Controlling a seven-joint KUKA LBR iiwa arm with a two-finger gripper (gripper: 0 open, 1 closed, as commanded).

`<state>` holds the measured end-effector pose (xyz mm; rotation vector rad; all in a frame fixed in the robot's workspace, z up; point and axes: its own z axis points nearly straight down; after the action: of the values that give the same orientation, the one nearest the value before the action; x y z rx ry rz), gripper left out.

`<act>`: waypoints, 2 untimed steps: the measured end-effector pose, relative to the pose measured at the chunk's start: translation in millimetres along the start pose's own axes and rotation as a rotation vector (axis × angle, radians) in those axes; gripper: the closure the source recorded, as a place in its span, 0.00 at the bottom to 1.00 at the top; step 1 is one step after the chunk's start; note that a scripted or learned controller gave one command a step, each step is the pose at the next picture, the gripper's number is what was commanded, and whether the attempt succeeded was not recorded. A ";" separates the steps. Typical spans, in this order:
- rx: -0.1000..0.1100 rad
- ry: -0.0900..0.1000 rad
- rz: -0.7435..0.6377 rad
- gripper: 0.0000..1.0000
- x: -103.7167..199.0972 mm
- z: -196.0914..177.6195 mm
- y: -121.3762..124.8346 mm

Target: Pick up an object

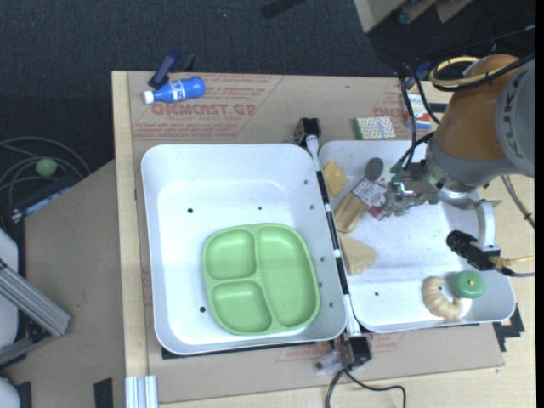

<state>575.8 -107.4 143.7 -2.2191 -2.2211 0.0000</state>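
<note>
Gripper point(398, 195): low in the right bin point(399, 308), over a small red-and-white packet point(369, 195); grip state hidden (cannot tell).
Packet: beside the tan blocks point(347, 215), near the divider.
Handling: likely light, thin, slippery; pinch across its edges.

Dark carpet floor point(127, 15) surrounds a wooden bench point(255, 100); cables point(25, 177) lie left.

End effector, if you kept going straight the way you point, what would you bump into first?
Probably the red and white packet just left of the end effector, in the right bin. Height is hard to judge from above, so it may instead meet the bin floor.
</note>
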 end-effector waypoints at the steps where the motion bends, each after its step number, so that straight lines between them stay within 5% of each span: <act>1: 0.001 0.000 0.001 0.00 -0.5 0.4 -0.3; 2: -0.008 -0.002 0.001 0.00 1.6 55.7 37.9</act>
<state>613.6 -105.7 88.0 -2.2257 -2.2248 -0.0069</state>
